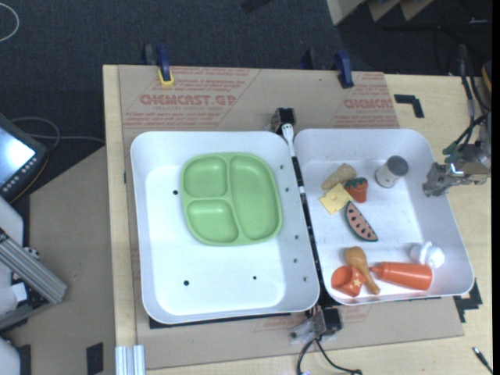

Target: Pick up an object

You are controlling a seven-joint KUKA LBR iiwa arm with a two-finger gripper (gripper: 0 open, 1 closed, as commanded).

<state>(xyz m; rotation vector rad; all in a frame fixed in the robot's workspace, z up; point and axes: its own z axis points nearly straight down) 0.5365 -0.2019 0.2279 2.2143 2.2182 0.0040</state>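
The right bin (pixel 406 143) holds several toy foods. A tan cracker (pixel 339 176) and a yellow cheese wedge (pixel 334 201) lie near its left side, next to a small strawberry (pixel 358 188). Below them lies a watermelon slice (pixel 362 222). A grey can (pixel 391 170) stands at the upper right. Along the front edge lie a drumstick (pixel 359 266), a red tomato piece (pixel 344 280), an orange carrot (pixel 403 275) and a small white object (pixel 428 254). My gripper (pixel 437 182) hangs over the bin's right rim, right of the can and apart from every object.
The left bin (pixel 156 272) bears a green divided plate (pixel 231 198). Both bins rest on a cardboard-covered bench (pixel 234 96) with blue clamps at the back edge. Cables run down the far right.
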